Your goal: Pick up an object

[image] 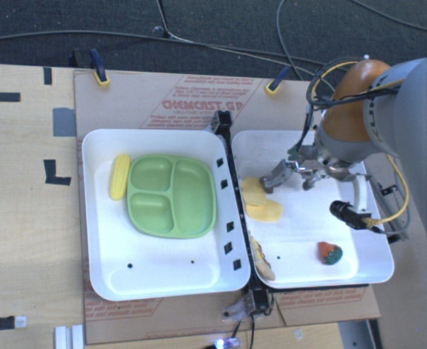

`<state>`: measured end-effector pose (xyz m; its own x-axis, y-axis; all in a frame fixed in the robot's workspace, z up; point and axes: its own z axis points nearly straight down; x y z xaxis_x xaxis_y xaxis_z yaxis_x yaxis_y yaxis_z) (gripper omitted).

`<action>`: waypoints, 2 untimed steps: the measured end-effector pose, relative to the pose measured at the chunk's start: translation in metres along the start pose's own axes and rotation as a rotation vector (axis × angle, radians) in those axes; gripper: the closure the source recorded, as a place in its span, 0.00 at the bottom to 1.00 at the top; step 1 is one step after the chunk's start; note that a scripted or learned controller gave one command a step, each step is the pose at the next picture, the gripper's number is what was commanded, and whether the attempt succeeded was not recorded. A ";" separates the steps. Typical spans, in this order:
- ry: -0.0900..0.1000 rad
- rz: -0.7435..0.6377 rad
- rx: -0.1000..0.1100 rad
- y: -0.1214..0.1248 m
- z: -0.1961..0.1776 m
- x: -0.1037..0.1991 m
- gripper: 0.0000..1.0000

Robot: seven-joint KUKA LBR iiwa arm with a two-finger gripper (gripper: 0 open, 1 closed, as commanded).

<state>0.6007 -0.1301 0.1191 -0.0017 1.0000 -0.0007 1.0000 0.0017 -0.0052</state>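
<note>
In the right bin (344, 271) you have bare floor through the middle and along the far wall. The yellow pieces (259, 201) crowd the divider side, a small red-and-green item (329, 253) sits near the front right corner, and another object (262, 262) lies at the front left. The left bin's (97, 217) front half is free (the green divided plate (172, 195) and corn (118, 177) take the rest).

Fixed overhead camera, slanted down, both bins (97, 195)
</note>
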 end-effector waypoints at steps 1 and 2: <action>0.000 0.000 -0.005 0.001 0.035 0.001 0.00; -0.002 -0.001 -0.008 0.001 0.023 0.001 1.00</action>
<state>0.6020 -0.1293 0.0961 -0.0029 1.0000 -0.0026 1.0000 0.0029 0.0031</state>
